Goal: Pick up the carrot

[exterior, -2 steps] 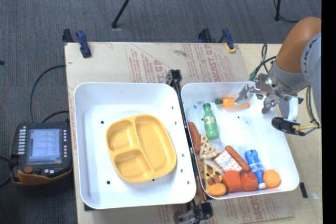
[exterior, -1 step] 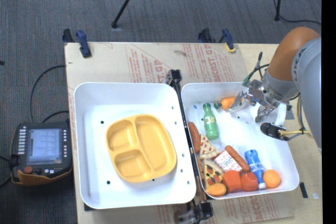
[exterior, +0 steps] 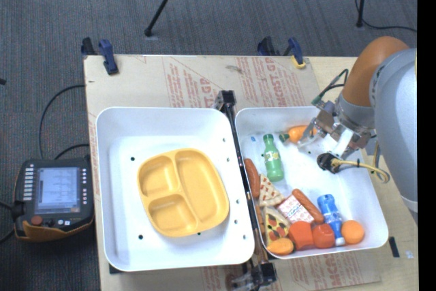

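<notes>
Big pale-grey arm casing (exterior: 409, 126) filling the right side, smooth and rounded, faintly glossy. Above it, an orange band (exterior: 373, 68), domed, warm and matte against the grey. Next, a darker grey wrist collar (exterior: 355, 110), ring-shaped. Below that, the gripper (exterior: 320, 136): a clutter of silver metal brackets and small dark fittings, angular, busy with hardware. Thin black cables looping off the upper side of the wrist (exterior: 334, 86). A yellow cable (exterior: 368, 168) trailing along the lower edge, ending at a black round connector (exterior: 325, 161).
</notes>
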Available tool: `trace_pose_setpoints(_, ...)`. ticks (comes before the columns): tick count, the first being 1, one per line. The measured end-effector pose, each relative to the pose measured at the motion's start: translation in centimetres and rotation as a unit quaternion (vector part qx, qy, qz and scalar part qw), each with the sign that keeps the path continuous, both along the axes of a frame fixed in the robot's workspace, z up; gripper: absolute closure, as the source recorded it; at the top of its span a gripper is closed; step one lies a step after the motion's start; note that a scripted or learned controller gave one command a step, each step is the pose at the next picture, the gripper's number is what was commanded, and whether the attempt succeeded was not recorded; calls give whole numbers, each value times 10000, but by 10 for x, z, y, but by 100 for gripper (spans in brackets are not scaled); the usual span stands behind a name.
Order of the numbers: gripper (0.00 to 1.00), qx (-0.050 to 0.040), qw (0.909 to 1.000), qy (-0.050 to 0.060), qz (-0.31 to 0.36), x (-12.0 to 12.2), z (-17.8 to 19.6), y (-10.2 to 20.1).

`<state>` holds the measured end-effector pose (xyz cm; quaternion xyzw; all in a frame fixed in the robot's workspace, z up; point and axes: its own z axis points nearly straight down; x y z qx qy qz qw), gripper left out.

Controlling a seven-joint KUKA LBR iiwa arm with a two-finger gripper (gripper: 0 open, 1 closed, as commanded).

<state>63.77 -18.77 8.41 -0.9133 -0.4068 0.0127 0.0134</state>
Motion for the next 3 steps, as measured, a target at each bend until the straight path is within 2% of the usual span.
trace_pose_setpoints(1,0,-76,9966,-87,-816,0,2,-6)
trace_pose_setpoints(2,0,-109,9612,-130,-2753,0,3,-7)
trace_pose_setpoints(3,100,-105,9622,-117,-2718,0,13,-6)
